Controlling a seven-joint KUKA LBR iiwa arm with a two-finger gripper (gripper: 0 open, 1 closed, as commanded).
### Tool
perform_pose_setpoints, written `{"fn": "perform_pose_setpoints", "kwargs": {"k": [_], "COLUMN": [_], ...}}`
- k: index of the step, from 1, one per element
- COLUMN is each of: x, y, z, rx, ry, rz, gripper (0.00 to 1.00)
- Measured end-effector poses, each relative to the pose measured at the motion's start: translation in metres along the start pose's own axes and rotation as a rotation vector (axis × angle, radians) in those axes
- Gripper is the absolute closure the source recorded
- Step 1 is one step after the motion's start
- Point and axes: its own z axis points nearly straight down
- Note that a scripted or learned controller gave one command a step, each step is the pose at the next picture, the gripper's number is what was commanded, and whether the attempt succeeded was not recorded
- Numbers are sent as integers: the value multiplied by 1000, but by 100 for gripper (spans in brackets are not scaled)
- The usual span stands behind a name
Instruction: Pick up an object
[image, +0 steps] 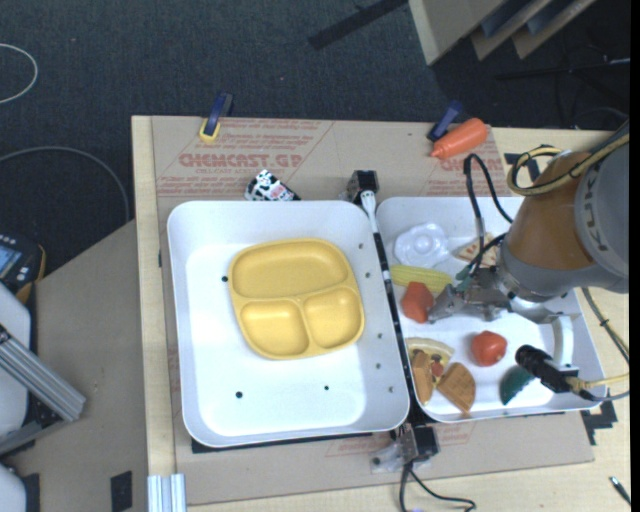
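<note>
1. Camera view, looking down at a slant: a small red piece (414, 300) lies in the right-hand white bin (450, 214), close to that bin's left wall.
2. The gripper (443, 303) sits low just beside the red piece, on its right in the view. From here I cannot tell whether it is spread, pressed together or touching the piece.
3. A yellow, corn-like piece (420, 276) lies just behind the red piece, toward the far side of the bench.
4. A white cup-shaped thing (420, 243) sits farther back from the red piece, beyond the yellow one.
5. On the near side of the red piece lie a flat tan slice (428, 358) and a brown wedge (458, 386), the two close together.
6. A round red fruit (488, 347) rests to the right of the red piece, past the gripper, with a dark green piece (514, 384) nearer the front beyond it.
7. The grey arm (555, 235) with its orange band hangs over the bin, right of the red piece.
8. Left of the red piece, across the bin walls, the left bin (200, 300) holds a yellow divided plate (295, 297).
9. Well behind the red piece, on the bare bench (300, 150), sit an orange carrot-like toy (460, 138) and a small black-and-white toy (270, 186).
</note>
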Motion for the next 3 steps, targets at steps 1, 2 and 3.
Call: {"fn": "perform_pose_setpoints", "kwargs": {"k": [1,2,3], "x": [-1,-6,-4], "y": [2,1,-4], "z": [-14,-77,-122], "rx": [-8,-15,-15], "ry": [-2,-5,-5], "rz": [1,0,-1], "gripper": [100,100,100]}}
